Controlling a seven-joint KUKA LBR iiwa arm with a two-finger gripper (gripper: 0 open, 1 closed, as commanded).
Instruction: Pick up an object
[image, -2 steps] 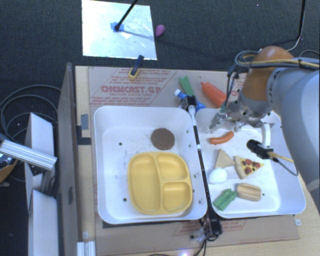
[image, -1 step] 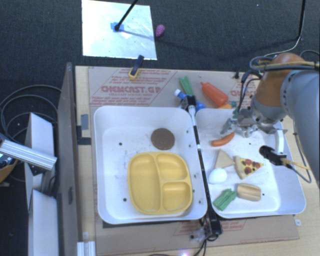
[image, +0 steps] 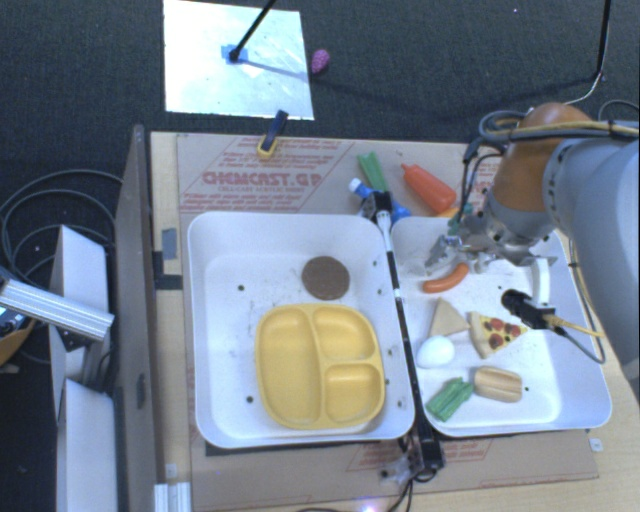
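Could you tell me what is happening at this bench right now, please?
The robot arm reaches in over the right bin, with its gripper low at the back, just above a toy sausage. Nothing can be seen between its fingers. A wedge, pizza slice, egg, bread roll and green piece lie nearby. The left bin holds a yellow tray and brown disc.

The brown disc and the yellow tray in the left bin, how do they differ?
The brown disc is round, dark and flat, while the yellow tray is a rounded rectangle with three compartments. The disc is far smaller than the tray. The disc lies nearer the bin's far edge, the tray nearer the front. Both rest in the left bin.
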